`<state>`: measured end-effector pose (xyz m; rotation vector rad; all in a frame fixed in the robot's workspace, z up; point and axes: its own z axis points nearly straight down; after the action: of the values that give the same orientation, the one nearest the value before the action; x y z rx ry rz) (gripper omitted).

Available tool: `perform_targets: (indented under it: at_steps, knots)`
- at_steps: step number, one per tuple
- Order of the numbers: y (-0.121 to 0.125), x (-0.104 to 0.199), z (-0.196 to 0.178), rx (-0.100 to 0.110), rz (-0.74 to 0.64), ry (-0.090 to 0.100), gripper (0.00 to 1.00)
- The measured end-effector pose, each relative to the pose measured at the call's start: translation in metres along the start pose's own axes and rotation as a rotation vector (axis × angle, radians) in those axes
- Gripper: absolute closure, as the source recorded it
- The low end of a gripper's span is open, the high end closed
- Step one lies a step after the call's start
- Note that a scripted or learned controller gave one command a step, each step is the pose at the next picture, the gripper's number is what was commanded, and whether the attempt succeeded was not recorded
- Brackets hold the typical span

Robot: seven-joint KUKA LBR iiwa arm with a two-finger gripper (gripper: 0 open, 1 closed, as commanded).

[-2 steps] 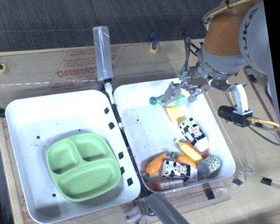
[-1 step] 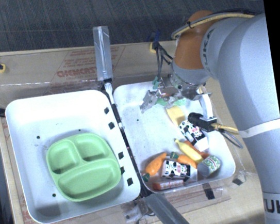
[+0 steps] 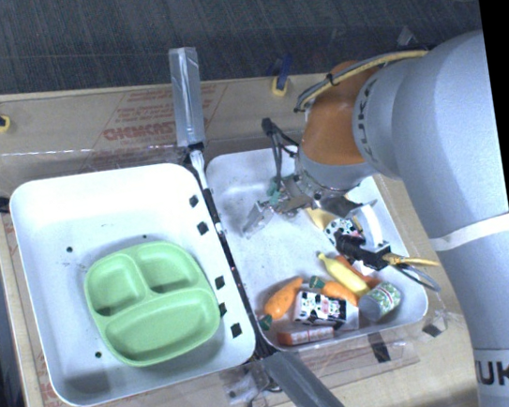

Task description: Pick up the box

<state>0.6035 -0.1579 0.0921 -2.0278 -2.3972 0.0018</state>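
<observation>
The box (image 3: 320, 308) is a small carton with a black-and-white cow pattern. It lies among other items at the front of the right bin (image 3: 242, 247). My gripper (image 3: 267, 207) hangs low over the back half of that bin, well behind the box and a little to its left, with bare bin floor beneath it. The grey arm with its orange band (image 3: 339, 133) reaches in from the right, above the bin's back right corner. Nothing from the pile is seen at the gripper.
Around the box lie an orange carrot-like piece (image 3: 283, 298), a yellow banana-like piece (image 3: 341, 273), a green-topped can (image 3: 383, 299) and a red item (image 3: 303, 336). Another cow-patterned piece (image 3: 342, 228) sits by the arm. A green divided plate (image 3: 153, 301) lies in the left bin (image 3: 40, 230).
</observation>
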Motion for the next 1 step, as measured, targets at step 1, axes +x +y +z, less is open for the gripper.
perform_targets:
  at_steps: [1]
  knots:
    - [-0.0566, 0.0414, -0.0004, -0.001, -0.074, -0.005, 0.00]
